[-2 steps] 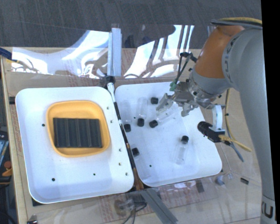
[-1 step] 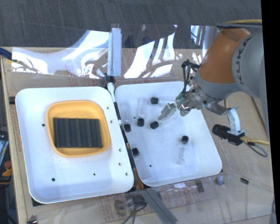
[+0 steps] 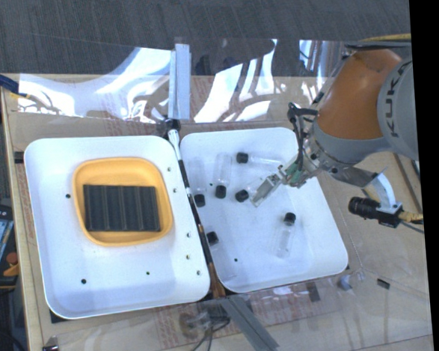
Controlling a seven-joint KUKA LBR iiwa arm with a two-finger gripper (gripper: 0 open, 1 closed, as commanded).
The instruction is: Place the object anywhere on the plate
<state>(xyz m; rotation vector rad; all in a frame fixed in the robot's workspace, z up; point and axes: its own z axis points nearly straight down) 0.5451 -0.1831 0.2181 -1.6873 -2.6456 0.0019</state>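
Claw (image 3: pixel 258 197) hangs low in the right bin (image 3: pixel 315 258), near its middle, reaching in at a slant from the arm (image 3: pixel 353 109). Its tip sits just beside a black-capped vial (image 3: pixel 241 196). Whether it is open or shut cannot be told at this size, and nothing can be seen in its hold.

The step in hand looks like the pick: no vial is on the plate (image 3: pixel 118 169), so the task seems to be at its start. The vial by the tip is the likely target. Others lie scattered around it, one nearer the back wall (image 3: pixel 241 159), one toward the front (image 3: pixel 288 219), and more caps close to the divider (image 3: pixel 199 199).

Next, the claw needs a firm hold on one vial, then a lift high enough to clear both bin rims where they meet, and a carry leftward.

The plate lies in the left bin (image 3: pixel 54 280), well apart from the claw, broad and unobstructed, with bare bin floor all round it. Clear vial bodies are hard to make out, so a miss or a nudge of neighbours is a fair risk.
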